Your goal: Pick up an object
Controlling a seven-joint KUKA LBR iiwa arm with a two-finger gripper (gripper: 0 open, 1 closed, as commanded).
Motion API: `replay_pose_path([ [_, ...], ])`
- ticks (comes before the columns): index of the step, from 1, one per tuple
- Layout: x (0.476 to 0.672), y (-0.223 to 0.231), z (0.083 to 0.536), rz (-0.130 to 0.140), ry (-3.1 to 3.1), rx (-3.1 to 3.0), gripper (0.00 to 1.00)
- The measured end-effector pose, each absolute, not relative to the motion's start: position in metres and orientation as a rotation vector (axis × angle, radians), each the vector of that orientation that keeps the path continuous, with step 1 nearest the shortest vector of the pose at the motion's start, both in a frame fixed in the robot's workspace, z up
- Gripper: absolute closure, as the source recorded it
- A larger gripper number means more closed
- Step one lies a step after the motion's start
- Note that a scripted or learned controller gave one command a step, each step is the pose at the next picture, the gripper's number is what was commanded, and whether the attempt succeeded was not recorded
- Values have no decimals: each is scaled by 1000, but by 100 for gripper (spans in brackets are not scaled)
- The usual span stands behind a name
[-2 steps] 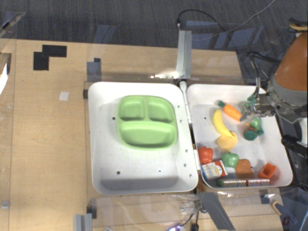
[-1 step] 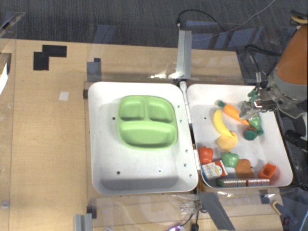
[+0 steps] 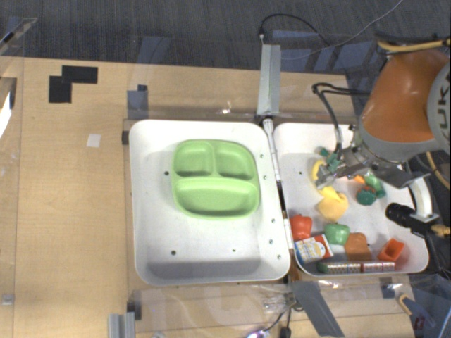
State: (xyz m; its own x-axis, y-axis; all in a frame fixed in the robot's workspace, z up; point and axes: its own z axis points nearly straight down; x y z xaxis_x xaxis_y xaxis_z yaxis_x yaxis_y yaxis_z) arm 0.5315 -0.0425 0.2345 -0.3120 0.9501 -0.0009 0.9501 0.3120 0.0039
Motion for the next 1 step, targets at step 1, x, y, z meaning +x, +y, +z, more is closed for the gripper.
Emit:
replay_pose_path([
  [1,592,-18,204,3,2381,2047,100],
])
